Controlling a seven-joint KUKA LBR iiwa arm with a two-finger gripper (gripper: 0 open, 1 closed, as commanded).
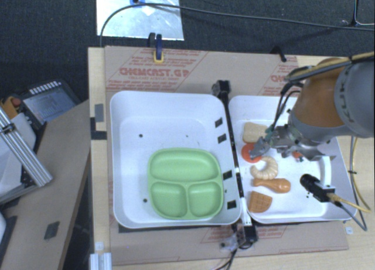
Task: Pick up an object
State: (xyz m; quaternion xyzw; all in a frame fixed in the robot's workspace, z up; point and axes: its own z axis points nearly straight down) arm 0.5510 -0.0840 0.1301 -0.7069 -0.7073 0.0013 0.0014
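Drumstick [273, 184] lies flat in right bin [337, 210], front part, long axis left-right, thicker end toward right. Shrimp [266, 168] curled just behind it; waffle piece [259, 202] in front; red piece [251, 152] and beige block [253, 131] farther back. Gripper [265, 144] seen low over red piece; finger state cannot be told. Green divided tray [185, 182] in left bin [129, 116].

floor [47, 23]: dark carpet | bench [64, 163]: tan (cardboard sheet [193, 67] on top) | foil panel [140, 5]: behind
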